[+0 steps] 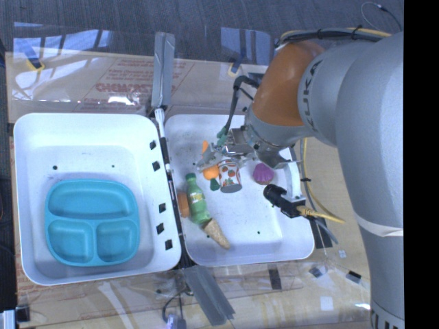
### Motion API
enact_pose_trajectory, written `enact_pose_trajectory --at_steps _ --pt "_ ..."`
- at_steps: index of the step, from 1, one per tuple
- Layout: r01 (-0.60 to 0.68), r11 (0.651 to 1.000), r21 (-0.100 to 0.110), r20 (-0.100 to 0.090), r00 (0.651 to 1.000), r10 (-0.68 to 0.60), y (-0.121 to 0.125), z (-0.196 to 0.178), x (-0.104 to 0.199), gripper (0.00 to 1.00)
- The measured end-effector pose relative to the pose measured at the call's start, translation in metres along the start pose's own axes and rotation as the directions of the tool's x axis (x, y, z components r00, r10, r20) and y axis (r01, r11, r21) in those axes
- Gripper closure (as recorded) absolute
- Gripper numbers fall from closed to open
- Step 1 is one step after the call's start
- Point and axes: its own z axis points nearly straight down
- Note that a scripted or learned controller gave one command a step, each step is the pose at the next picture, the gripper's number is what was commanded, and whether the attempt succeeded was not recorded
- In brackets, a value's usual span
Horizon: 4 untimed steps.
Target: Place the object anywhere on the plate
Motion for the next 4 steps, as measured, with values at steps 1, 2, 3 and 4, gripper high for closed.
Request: enact_pose_trajectory --at_steps 1,2,3,4 --pt "-0.022 1.000 -0.001 0.000 1.000 0.022 -0.028 -0.070 0.057 1.00" --pt "0.224 0.975 0.002 0.000 0.975 -0.224 -0.059 -0.071 0.122 1.00" --pt "0.223 0.975 0.002 0.000 0.975 -0.223 -0.059 -0.071 0.122 0.00" --pt "-0.168 0.986 -0.001 0.000 0.986 0.168 -0.077 -0.097 0.213 0.00"
